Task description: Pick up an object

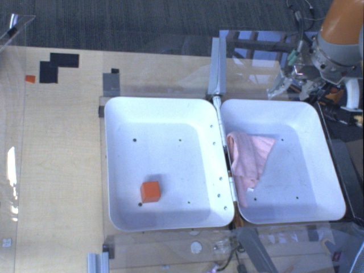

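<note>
A small orange block [151,191], hard-edged and matte, sits near the front of the left bin [170,110], while a soft pink cloth [248,159] lies crumpled against the left wall of the right bin [310,115], both bins smooth white plastic on a pale wooden tabletop [57,169]. The hand [291,83] hangs beyond the right bin's far rim, carrying nothing I can see; whether it is clenched I cannot tell. This looks like the approach step: next it must come over one object and descend.

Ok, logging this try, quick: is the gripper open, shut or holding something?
Gripper: cannot be told; it sits above the far edge of the right bin, with nothing seen in it.
</note>
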`<state>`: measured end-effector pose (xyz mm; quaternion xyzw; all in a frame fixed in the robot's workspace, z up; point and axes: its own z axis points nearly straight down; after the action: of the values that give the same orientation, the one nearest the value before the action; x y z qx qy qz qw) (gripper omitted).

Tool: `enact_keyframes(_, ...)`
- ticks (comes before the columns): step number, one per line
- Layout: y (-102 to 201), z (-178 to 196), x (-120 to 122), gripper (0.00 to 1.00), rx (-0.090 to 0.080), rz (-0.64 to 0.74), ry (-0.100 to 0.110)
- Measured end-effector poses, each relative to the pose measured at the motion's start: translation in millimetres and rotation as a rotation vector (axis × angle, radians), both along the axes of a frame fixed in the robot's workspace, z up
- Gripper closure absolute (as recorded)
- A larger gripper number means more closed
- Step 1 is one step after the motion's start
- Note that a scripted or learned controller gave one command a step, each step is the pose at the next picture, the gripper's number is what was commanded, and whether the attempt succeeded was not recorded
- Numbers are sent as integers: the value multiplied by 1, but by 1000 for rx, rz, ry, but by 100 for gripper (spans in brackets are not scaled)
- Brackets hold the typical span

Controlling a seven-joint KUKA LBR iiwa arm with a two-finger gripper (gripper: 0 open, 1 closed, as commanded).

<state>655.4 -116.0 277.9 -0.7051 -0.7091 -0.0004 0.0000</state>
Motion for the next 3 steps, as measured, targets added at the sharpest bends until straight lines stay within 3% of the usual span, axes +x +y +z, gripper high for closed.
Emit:
enact_keyframes(1, 4, -113, -36, 0, 0, -168, -3)
enact_keyframes(2, -32, -188, -42, 0, -2, 24, -12)
enact_keyframes(3, 23, -188, -34, 0, -2, 114, -13)
